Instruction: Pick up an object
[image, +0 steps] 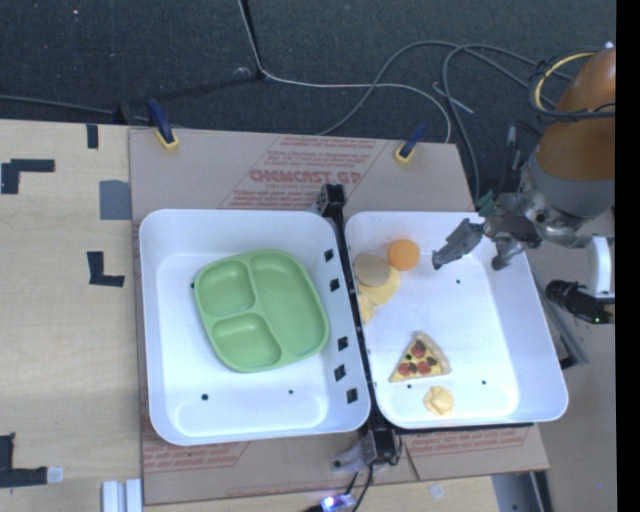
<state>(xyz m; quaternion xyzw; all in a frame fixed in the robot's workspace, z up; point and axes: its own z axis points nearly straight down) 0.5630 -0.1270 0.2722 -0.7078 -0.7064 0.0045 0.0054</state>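
In the right bin (500, 330) an orange ball (403, 253) lies near the far left corner. Beside it sits a tan round piece (373, 268) on top of a pale yellow piece (381, 291). Nearer the front lie a toy pizza slice (420, 358) and a small yellow lump (438, 401). My gripper (477, 250) hangs over the bin's far right part, just right of the orange ball. Its fingers are spread open with nothing between them.
The left bin (160, 330) holds a green divided plate (262, 308). A black-marked divider (345, 300) runs between the two bins. Cables trail across the dark floor behind the bench. Two clamps (163, 130) pin the cardboard sheet at the back.
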